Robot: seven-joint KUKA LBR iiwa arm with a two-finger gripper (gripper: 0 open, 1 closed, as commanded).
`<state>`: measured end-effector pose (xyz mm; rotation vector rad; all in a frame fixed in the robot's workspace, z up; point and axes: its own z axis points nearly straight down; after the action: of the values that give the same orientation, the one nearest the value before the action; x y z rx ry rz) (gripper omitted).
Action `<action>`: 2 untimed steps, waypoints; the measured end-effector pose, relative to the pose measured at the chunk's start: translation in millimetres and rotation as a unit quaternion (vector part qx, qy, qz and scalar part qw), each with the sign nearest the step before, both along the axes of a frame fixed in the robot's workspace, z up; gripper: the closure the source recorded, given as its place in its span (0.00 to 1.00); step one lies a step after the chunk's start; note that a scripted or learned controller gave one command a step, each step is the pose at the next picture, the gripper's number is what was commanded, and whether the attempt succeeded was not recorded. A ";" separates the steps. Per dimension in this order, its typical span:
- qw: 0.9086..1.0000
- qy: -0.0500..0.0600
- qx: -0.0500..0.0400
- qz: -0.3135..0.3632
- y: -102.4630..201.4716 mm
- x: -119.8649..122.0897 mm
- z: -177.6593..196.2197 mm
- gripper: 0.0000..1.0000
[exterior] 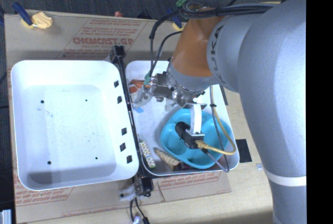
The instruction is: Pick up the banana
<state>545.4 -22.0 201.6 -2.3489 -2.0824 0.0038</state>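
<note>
Where arm (250, 61) crowds right bin (136, 69), left bin (21, 113) open

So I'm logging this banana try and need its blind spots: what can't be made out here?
- Banana: none recognisable in the camera view; the arm covers much of the right bin.
- Jaws: their state is hidden below the wrist, over the blue bowl.
- Small items at the right bin's near edge: too small to identify.
</note>
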 end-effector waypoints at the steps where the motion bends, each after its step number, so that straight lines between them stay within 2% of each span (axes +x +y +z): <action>1: 1.000 -0.002 -0.001 0.026 -22.7 -35.7 164.9 0.00; 2: 0.992 0.001 0.001 0.125 -2.6 -68.3 132.4 0.00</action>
<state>477.1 -24.6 334.0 -2.0690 -2.3582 0.0041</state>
